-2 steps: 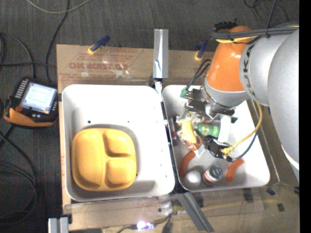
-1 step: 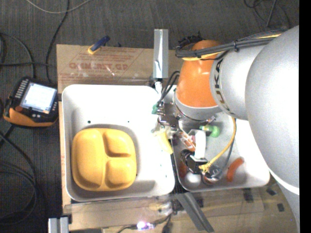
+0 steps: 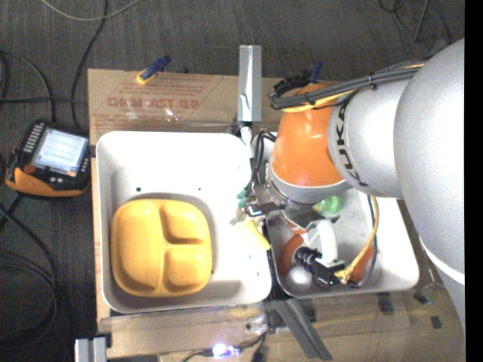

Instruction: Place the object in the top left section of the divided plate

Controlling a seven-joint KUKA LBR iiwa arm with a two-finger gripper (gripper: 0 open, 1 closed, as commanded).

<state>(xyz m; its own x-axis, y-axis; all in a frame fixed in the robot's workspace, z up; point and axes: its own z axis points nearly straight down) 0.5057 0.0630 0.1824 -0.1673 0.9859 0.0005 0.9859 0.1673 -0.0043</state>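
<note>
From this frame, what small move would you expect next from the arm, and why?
Probably a short shift toward the left bin. The arm's wrist hangs over the wall between the bins, with the tool near a yellow object at the left bin's right edge; the yellow divided plate lies further left.

The yellow divided plate [image 3: 161, 246] lay in the left bin [image 3: 181, 151], all its sections open from above, with bare bin floor behind it and to its right. The arm [image 3: 355, 142] hung over the dividing wall and crowded the right bin [image 3: 392, 277], where cables and small objects [image 3: 329, 204] left little room
</note>
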